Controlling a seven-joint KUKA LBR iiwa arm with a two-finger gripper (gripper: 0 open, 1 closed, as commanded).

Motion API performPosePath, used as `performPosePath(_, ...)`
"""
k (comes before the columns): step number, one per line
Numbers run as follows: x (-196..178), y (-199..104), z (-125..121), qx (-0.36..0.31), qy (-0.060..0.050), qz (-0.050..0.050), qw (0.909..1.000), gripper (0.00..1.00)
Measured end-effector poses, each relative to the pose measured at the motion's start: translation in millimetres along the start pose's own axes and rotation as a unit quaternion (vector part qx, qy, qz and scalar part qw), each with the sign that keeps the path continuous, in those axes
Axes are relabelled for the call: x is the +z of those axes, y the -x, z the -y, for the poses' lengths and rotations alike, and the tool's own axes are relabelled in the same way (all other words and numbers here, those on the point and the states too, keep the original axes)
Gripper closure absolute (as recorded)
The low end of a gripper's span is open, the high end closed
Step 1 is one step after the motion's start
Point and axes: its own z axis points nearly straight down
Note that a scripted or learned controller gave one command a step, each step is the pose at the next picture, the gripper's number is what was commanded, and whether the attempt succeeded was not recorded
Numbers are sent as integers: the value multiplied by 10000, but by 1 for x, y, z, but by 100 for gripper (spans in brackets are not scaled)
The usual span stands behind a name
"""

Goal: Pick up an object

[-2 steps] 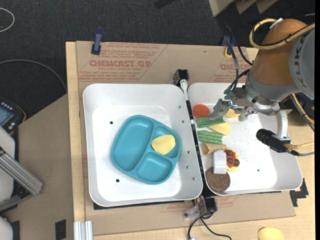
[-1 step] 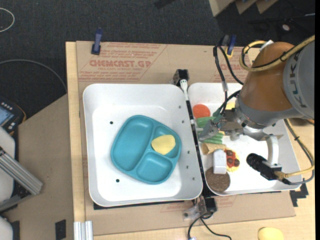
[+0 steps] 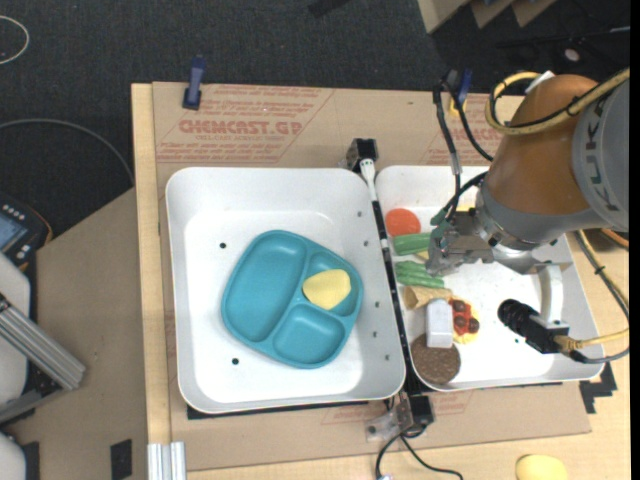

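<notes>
1. Over the right bin [image 3: 500, 373], at centre right of the frame, the arm [image 3: 545, 168] reaches in from the right edge. Its tool [image 3: 441, 253] hangs above the bin's left half.
2. Whether the tool is open or closed cannot be told from this angle.
3. A green pod [image 3: 420, 274] lies flat on the bin floor, just below and left of the tool. Its long axis slants from upper left to lower right. The left end points at the wall between the bins, and the right end points toward the bin's middle.
4. A second green piece [image 3: 410, 241] lies just above the pod, nearly level across the frame. Its right end reaches the tool, but contact cannot be judged.
5. An orange disc [image 3: 403, 221] sits above both, near the bin's upper left corner.
6. Below the pod stands a white block [image 3: 438, 320]. A yellow slice [image 3: 464, 321] with red spots lies just to its right, and a brown disc [image 3: 437, 362] lies beneath it by the lower rim.
7. The left bin [image 3: 200, 218] holds a teal plate [image 3: 262, 290], with a yellow lump [image 3: 327, 288] in the plate's right compartment.
8. Both bins rest side by side on the desk [image 3: 250, 118].
</notes>
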Motion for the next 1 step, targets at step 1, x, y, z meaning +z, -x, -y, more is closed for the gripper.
performPosePath(1, -102, -59, 32, -50, 48, -16, 10000, 100)
